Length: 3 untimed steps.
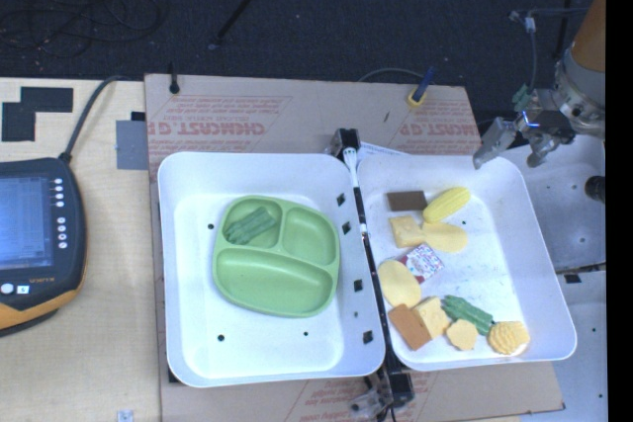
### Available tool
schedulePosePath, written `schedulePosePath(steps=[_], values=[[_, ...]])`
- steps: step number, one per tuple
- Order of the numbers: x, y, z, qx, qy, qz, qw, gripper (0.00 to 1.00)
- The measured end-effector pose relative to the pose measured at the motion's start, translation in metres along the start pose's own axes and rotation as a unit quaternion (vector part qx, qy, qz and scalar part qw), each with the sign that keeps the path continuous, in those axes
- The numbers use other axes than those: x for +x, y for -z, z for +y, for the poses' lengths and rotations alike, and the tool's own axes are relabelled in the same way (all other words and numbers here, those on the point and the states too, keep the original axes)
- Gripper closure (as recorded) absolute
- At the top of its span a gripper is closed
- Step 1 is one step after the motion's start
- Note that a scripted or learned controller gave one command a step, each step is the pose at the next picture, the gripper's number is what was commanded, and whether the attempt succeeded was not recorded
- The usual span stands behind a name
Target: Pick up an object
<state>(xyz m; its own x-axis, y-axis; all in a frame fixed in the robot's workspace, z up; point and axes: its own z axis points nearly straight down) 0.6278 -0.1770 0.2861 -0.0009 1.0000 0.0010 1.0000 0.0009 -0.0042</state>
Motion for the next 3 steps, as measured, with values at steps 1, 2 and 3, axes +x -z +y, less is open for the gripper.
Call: schedulePosePath(steps=[1, 2, 3], values=[[0.068, -0.179, 0.015, 0.004, 0.002, 0.001, 1.0000, 0.00], [0.089, -0.190, 0.023, -0.013, 0.001, -0.005, 0.9999, 0.00], [0.092, -0.199, -0.033, 0.000, -0.001, 0.000, 1.0000, 0.00]])
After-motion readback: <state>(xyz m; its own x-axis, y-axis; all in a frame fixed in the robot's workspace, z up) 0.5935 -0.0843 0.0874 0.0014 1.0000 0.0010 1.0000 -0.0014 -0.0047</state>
